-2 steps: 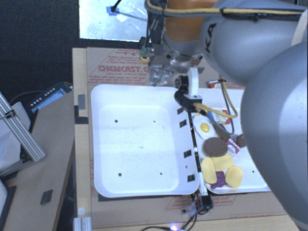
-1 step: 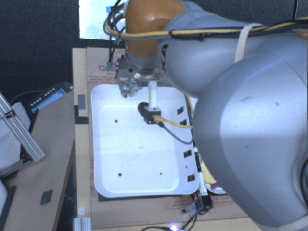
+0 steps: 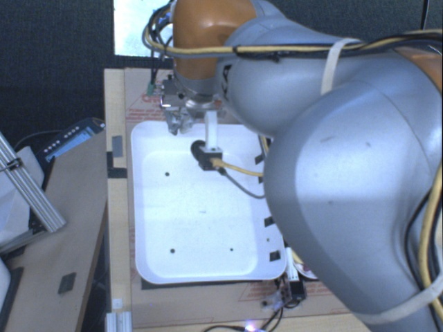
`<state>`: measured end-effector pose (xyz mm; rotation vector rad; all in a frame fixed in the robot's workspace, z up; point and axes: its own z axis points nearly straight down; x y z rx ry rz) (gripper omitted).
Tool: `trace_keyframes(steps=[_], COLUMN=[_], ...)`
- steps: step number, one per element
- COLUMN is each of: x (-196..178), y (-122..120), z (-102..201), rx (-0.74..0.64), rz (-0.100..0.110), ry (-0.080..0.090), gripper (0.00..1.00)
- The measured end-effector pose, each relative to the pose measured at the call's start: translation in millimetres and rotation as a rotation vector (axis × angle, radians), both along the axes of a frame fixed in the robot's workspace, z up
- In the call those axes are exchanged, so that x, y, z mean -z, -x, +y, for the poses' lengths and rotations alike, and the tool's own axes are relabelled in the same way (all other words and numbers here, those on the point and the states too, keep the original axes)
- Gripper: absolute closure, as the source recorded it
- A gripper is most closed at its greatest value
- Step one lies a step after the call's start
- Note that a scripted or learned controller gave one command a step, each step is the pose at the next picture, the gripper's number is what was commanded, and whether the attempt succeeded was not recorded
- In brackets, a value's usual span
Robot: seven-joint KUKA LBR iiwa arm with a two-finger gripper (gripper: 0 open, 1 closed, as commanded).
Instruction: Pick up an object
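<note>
My gripper hangs low over the far left corner of the left white bin, close to its back rim. The grey arm with its orange band comes in from the right and hides the right bin and the right part of the view. A white post and a black fitting with a yellow cable hang just beside the gripper, over the bin floor. I see nothing held at the gripper. The visible bin floor shows just a few small dark dots.
The wooden bench frames the bin at left and front. An aluminium rail and a blue device lie off the bench to the left. Loose cables sit at the bin's front right corner.
</note>
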<state>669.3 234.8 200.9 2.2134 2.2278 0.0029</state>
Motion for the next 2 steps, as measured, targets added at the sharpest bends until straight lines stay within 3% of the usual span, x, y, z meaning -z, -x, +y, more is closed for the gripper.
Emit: trace_keyframes(steps=[1,2], x=[123.3,117.0], y=[2.4,92.4], z=[-17.1,1.2], rx=[0.007,0.003], rz=[0.008,0.009], ry=[0.003,0.000], gripper=[1.00,1.00])
